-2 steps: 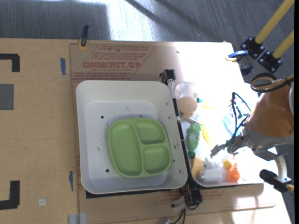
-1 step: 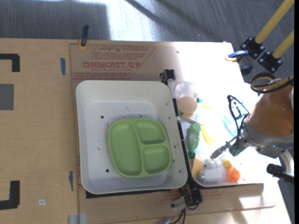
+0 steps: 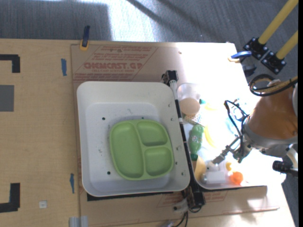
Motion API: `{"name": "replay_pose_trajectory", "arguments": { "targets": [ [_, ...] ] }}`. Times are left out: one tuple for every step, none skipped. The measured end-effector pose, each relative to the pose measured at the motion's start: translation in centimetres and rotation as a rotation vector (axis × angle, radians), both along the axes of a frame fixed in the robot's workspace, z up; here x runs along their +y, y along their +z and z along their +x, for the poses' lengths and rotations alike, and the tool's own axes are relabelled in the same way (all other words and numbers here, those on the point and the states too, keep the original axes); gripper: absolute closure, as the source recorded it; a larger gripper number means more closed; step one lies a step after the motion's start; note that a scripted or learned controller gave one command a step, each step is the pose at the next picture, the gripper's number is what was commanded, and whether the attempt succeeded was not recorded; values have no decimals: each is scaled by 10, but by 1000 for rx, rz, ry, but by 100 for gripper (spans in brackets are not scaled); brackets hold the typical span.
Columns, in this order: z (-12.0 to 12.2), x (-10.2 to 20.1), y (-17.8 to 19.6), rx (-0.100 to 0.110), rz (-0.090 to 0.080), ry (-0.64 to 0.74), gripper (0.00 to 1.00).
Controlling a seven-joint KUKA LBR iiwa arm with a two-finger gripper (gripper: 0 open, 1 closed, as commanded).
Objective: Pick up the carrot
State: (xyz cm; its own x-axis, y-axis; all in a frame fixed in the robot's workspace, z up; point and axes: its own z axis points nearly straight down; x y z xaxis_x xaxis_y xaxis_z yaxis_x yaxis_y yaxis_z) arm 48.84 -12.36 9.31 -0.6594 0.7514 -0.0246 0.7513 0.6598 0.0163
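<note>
The carrot (image 3: pixel 235 177) is a small orange piece lying in the right bin (image 3: pixel 215 74), close to its front wall. My gripper (image 3: pixel 218 159) hangs low over the bin's front part, a little left of and behind the carrot, apart from it. Glare washes out this bin. The arm's orange band (image 3: pixel 276 115) sits over the bin's right side and hides what lies under it.
In the right bin lie a beige ball (image 3: pixel 190 106), a green item (image 3: pixel 196 137), a yellow wedge (image 3: pixel 200 166) and a white object (image 3: pixel 213 177) beside the carrot. The left bin (image 3: pixel 90 126) holds a green divided plate (image 3: pixel 141 148). Black-and-yellow struts (image 3: pixel 265 51) stand at the back right.
</note>
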Motion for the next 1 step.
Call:
{"name": "replay_pose_trajectory", "arguments": {
  "targets": [
    [-5, 12, -1, 13, 10, -439, 0]
  ]
}}
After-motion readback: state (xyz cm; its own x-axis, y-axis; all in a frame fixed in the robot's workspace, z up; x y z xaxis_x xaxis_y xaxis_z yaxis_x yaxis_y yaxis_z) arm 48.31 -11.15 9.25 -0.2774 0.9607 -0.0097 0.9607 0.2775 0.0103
